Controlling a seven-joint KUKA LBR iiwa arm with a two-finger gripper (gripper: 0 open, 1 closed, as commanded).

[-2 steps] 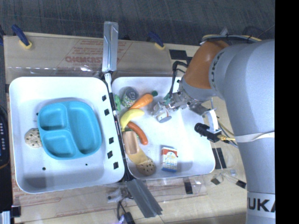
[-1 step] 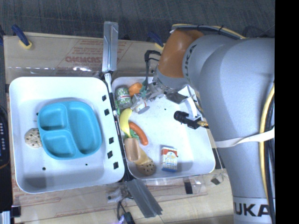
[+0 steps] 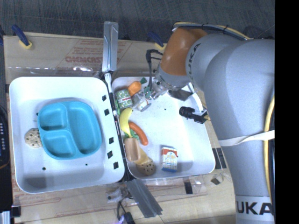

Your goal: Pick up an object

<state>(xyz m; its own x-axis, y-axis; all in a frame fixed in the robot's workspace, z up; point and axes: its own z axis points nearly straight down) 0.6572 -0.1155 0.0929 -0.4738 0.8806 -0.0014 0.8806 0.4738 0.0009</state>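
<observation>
White letters reading "UKA" show on the grey arm [image 3: 243, 125] at the lower right, nearest the camera. On the counter [image 3: 60, 209], two white bins sit side by side. In the near part of the right bin [image 3: 196, 139], a small carton [image 3: 169, 158] with a red top and blue front carries print too small to read; a brown cookie [image 3: 147, 167] lies just left of it, touching a tan block [image 3: 132, 150]. Farther in, a red-orange sausage [image 3: 139, 132] runs diagonally from upper left to lower right, beside a yellow banana [image 3: 124, 121] whose long axis runs roughly near to far along the bin's left wall. Beyond them lie a green-patterned packet [image 3: 123, 98] and an orange piece [image 3: 134, 87]. The end effector [image 3: 145, 99] hangs low over this far-left corner, just right of the packet and orange piece; whether it is wide or narrow cannot be told. The left bin [image 3: 18, 125] holds a blue divided plate [image 3: 70, 129] with a speckled cookie [image 3: 32, 137] at its left edge. Faint red print on the cardboard [image 3: 70, 55] behind the bins is unreadable.
</observation>
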